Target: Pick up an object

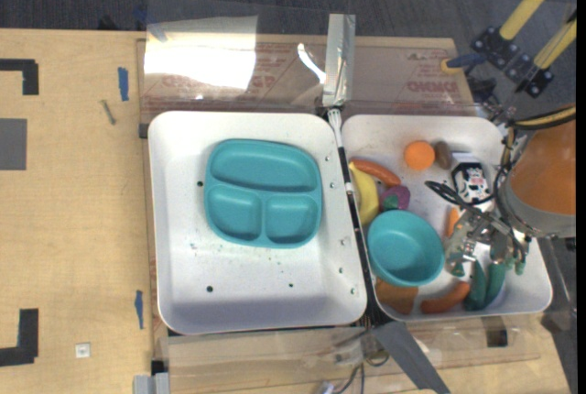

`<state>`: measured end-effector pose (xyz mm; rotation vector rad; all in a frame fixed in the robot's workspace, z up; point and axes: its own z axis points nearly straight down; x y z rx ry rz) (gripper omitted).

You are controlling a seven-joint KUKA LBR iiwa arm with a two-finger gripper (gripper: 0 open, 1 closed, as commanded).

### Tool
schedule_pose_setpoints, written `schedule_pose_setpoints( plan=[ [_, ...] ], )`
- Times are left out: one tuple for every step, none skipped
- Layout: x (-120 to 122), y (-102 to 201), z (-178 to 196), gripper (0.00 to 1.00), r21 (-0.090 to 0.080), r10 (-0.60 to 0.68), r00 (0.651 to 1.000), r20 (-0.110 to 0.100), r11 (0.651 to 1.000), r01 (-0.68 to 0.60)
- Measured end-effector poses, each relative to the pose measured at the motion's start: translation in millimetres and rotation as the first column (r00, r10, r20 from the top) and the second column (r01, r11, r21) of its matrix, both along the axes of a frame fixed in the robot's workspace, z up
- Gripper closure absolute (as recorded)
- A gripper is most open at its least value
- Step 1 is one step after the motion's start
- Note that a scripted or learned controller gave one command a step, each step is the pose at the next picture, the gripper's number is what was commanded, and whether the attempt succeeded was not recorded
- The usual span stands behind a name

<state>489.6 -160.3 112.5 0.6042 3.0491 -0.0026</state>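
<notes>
Wooden bench (pixel 64 227) bearing two shallow white bins side by side. Left bin (pixel 174 282): holds a teal three-compartment tray (pixel 263 192), lying flat near the centre. Right bin (pixel 385 131): crowded with small items; a teal bowl (pixel 404 246) sits upright at the near left, partly covering a yellow banana (pixel 366 197) and an orange-red piece below its rim. An orange ball (pixel 419 155) lies toward the far wall, apart from the bowl. Arm (pixel 548 181), cut off at the frame's right, shows its orange band. Gripper (pixel 478 241) is low over the bin's right half amid dark green and orange items too cluttered to identify; whether its fingers are apart or together cannot be told.
</notes>
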Motion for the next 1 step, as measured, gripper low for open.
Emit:
schedule_pose_setpoints(
  plan=[
    [-0.4, 0.2, -0.7, 0.00, 0.000, 0.000, 1.000, -0.002, 1.000, 0.000]
  ],
)
